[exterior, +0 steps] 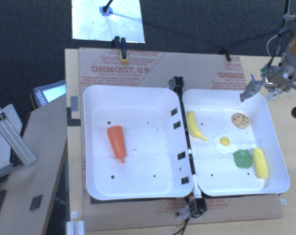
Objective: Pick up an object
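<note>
My gripper (260, 88) hangs at the right edge of the view, above the far right corner of the right bin (273, 126), fingers spread open with nothing between them. Below it in that bin lie a cookie (240, 120), a yellow banana (194, 126), a fried egg (225, 142), a green leafy piece (242, 158) and a corn cob (260, 162). An orange carrot (117, 142) lies alone in the left bin (94, 99).
Black clips (177, 82) run along the seam between the two bins. A cardboard sheet (153, 65) lies under the bins. A pale panel (107, 13) sits at the back, and a metal frame (8, 131) stands at the left.
</note>
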Controlling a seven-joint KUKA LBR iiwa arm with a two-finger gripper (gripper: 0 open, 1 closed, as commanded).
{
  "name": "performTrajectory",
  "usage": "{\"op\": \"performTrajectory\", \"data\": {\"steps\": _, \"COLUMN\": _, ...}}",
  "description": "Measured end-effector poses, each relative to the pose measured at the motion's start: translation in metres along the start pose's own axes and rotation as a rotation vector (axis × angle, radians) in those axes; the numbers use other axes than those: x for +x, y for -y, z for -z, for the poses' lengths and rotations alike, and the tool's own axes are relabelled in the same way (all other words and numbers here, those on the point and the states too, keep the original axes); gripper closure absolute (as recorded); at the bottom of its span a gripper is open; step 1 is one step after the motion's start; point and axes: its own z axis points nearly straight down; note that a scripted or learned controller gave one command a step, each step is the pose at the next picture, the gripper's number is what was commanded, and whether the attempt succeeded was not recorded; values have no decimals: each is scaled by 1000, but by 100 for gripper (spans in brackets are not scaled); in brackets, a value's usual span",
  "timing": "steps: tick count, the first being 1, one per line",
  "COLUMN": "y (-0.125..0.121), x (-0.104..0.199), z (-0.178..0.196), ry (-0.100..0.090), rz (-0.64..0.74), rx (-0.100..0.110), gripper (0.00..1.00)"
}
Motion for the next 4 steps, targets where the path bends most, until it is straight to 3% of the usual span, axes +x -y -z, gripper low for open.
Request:
{"op": "performTrajectory", "data": {"steps": 1, "y": -27, "x": 40, "z": -69, "ry": -3, "rz": 6, "rx": 4, "gripper": 0}}
{"op": "performTrajectory", "data": {"steps": 2, "y": -28, "x": 37, "z": -53, "ry": 1, "rz": 5, "rx": -4, "gripper": 100}}
{"op": "performTrajectory", "data": {"steps": 3, "y": -43, "x": -2, "z": 134, "ry": 7, "rz": -2, "rx": -20, "gripper": 100}}
{"op": "performTrajectory", "data": {"steps": 4, "y": -23, "x": -20, "z": 165, "ry": 3, "rz": -3, "rx": -5, "gripper": 100}}
